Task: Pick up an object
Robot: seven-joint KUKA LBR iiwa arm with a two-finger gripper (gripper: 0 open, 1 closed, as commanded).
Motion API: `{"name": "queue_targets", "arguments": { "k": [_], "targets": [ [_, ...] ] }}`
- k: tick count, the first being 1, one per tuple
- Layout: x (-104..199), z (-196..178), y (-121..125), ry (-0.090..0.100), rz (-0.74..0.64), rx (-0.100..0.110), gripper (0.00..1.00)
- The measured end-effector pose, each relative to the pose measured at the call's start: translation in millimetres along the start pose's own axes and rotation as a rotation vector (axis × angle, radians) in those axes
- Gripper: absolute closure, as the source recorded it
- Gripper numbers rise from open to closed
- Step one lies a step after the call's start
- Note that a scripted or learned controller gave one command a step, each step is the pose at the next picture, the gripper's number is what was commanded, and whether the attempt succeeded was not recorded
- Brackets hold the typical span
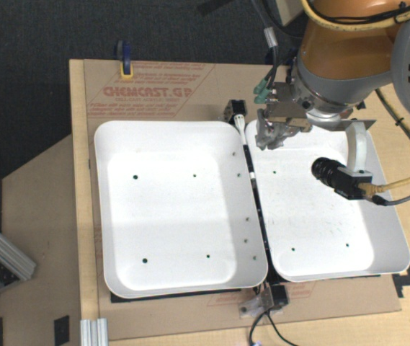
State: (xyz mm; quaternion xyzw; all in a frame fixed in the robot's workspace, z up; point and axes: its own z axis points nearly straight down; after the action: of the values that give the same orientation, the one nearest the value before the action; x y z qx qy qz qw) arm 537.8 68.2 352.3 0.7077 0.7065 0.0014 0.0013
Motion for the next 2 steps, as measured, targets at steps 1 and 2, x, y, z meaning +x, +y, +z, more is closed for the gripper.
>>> {"name": "queue_targets", "arguments": {
  "k": [1, 2],
  "targets": [
    [39.8, 75.9, 34.8, 0.000, -0.005, 0.010, 1.00],
    [72.6, 34.3, 85.3, 0.002, -0.006, -0.005, 1.00]
  ]
}}
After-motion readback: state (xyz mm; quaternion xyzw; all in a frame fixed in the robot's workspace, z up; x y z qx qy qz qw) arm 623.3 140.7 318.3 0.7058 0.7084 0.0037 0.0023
